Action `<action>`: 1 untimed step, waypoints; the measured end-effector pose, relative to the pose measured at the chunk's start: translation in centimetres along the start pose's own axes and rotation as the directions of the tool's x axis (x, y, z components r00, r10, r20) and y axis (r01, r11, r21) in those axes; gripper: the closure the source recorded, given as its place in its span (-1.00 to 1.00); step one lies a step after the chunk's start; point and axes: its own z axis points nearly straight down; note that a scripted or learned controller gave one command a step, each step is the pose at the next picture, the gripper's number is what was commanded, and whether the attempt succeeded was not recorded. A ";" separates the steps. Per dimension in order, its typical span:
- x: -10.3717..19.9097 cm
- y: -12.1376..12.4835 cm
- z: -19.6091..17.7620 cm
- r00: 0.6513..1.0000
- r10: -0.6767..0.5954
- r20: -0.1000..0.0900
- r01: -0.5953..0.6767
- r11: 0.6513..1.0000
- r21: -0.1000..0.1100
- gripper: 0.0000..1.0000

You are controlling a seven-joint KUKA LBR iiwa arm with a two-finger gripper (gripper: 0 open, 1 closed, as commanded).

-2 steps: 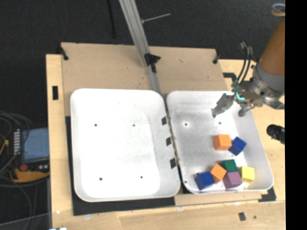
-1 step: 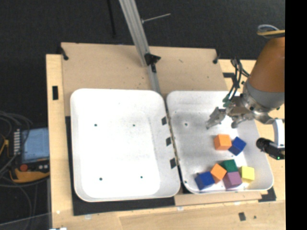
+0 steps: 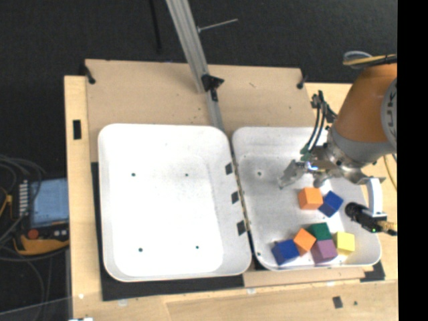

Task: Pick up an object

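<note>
Fingers (image 3: 290, 176) spread wide, nothing between them, poised low over the middle of the right bin (image 3: 264, 146).

Nearest, along that bin's front wall: a tight cluster of blue cube (image 3: 285, 251), orange cube (image 3: 305, 239), purple cube (image 3: 324, 251) and yellow cube (image 3: 345, 241), with a green cube (image 3: 321, 231) tucked just behind (touching or merely close, hard to say).

Farther back, apart from the cluster: second orange cube (image 3: 310, 198), with a second blue cube (image 3: 330, 203) just beside it on the arm's side. Closest candidate for the pick. Lies just beside the fingers, toward the front of the bin and slightly toward the arm. No long axis to speak of, being a cube, though turned a little against the bin walls. Probably calls for a short shift forward and a matching wrist turn before descending, minding the blue neighbour.

Beyond: left bin (image 3: 167, 199) alongside, then bare desk (image 3: 254, 99) at the back.
</note>
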 end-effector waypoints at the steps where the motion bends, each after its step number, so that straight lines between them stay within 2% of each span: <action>1: -0.1 -0.1 6.1 1.000 -0.001 -0.001 0.001 1.000 -0.002 -1.00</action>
